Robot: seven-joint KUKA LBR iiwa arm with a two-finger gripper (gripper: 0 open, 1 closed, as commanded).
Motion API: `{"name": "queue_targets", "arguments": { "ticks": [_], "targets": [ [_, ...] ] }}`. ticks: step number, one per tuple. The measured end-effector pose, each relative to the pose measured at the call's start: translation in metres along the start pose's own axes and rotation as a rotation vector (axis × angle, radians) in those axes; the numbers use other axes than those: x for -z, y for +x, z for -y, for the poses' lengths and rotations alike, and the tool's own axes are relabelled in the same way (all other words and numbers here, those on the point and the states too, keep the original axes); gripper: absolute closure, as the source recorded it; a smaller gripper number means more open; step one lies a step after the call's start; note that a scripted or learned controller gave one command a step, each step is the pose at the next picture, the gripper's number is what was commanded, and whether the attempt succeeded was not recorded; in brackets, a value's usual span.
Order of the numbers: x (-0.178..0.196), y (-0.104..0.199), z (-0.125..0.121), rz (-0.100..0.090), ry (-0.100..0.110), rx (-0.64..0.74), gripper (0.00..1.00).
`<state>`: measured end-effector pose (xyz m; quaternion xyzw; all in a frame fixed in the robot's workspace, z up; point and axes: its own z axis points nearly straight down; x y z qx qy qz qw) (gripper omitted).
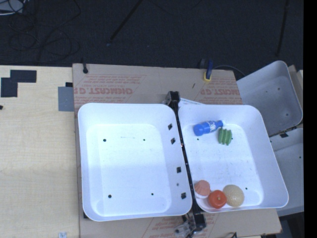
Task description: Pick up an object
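From above, two white bins sit side by side on the bench. The left bin (129,162) has bare white floor. In the right bin (257,148), a blue bottle (207,127) lies near the far edge, just beside a green thing (225,136), maybe a pickle. A pink ball (202,187), red ball (217,199) and tan ball (234,195) crowd the near edge.

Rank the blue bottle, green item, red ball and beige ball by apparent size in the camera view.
1. blue bottle, longest
2. beige ball
3. red ball and green item: too alike to separate. The balls lie nearer the camera, which may flatter them.
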<state>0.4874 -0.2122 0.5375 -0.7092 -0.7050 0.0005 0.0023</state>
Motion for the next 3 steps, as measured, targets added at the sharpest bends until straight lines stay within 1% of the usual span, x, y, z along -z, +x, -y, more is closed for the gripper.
{"name": "queue_targets", "arguments": {
  "ticks": [2,3],
  "targets": [
    [0.0001,0.0002,0.011,0.0,0.0,-0.002,1.0],
    [0.0,0.0,0.0109,0.0,0.0,-0.002,1.0]
  ]
}}
